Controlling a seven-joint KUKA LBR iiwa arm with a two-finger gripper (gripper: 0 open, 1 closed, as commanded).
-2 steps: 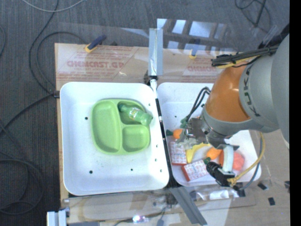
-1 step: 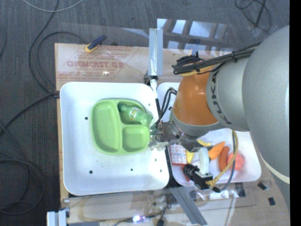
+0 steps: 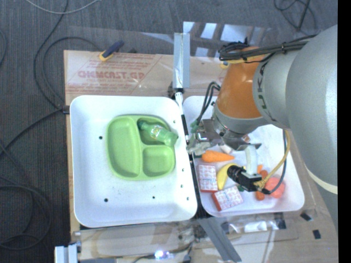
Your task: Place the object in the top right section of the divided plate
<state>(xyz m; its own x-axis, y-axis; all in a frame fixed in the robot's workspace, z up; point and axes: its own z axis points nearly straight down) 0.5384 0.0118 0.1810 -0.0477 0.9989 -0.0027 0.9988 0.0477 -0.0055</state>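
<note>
This is a robotics lab: a grey KUKA arm with an orange band reaches over two white bins on a taped-down tabletop, loose cables trail over grey carpet, and the bins hold toy food.

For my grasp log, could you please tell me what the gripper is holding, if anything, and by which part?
It cannot be told: the gripper sits at the divider between the bins, largely masked by the grey arm's wrist, with nothing visibly between its fingers.
</note>
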